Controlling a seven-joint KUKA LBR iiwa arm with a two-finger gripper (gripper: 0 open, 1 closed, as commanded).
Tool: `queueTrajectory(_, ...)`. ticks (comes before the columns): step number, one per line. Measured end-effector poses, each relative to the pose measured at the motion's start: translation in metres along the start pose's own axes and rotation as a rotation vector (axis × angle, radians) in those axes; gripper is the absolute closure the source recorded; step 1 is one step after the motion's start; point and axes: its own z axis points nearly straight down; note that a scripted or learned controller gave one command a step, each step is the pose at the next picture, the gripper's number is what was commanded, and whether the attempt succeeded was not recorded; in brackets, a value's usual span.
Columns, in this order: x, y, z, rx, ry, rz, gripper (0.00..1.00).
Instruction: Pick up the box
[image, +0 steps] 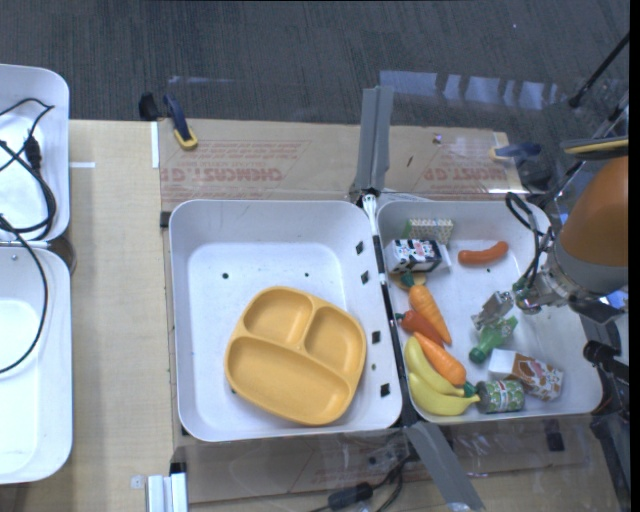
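Position the gripper (497, 312), whose jaws' spread you cannot tell from this view, squarely over the small printed box (538, 378) lying near the right bin's (455, 205) front right corner, just beside the green can (500, 396), before descending.

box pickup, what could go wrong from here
1. The box lies wedged against the right bin's left wall with a carrot touching it, leaving little room to grip.
2. The gripper sits among a green bottle and clutter, so it might snag those instead.
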Motion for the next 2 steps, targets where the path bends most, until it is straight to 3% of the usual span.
queueTrajectory(1, -0.0006, 0.0000, -0.0069, 0.001, 0.002, 0.004, 1.00)
queueTrajectory(2, -0.0005, 0.0001, -0.0069, 0.001, 0.002, 0.003, 0.00)
